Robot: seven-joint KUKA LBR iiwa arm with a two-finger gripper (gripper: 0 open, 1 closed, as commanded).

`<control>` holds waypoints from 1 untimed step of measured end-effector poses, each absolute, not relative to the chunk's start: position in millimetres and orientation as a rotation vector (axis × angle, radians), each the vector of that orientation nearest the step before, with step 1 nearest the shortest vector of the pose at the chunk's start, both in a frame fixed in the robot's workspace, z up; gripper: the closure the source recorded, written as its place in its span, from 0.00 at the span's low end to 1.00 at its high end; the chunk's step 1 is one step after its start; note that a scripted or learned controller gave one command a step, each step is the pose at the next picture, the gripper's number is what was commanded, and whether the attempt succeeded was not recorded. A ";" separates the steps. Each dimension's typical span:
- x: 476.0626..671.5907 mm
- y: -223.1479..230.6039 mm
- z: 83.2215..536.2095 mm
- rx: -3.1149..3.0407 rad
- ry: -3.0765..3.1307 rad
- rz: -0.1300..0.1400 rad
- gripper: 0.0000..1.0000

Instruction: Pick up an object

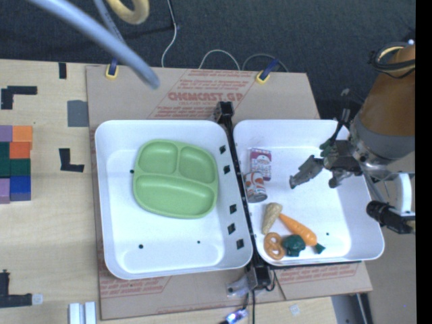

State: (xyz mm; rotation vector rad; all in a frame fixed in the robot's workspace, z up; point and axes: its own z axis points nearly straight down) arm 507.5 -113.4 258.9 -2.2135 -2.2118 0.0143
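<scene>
Arm [388, 106]: enters from the right, grey with an orange band, poised over the right bin.
Gripper [316, 174]: above the right bin's middle, pointing left; jaw state cannot be told, and nothing visible in its hold.
Right bin [351, 248]: white, shallow; holds a can, a cone, a carrot, a pretzel and a green piece.
Can [258, 174]: red and white label, lying near the bin's left wall, left of the gripper and apart from it.
Cone [271, 216]: beige, just below the can.
Carrot [299, 229]: orange, lying at a slant beside the cone.
Pretzel [273, 246]: orange ring, at the bin's lower left.
Green piece [293, 245]: touching the pretzel's right side.
Left bin [115, 248]: white; holds a plate.
Plate [177, 179]: green, three compartments, lying flat in the bin's upper half.
</scene>
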 end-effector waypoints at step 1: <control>509.4 -113.2 263.6 -2.216 -2.221 0.005 0.00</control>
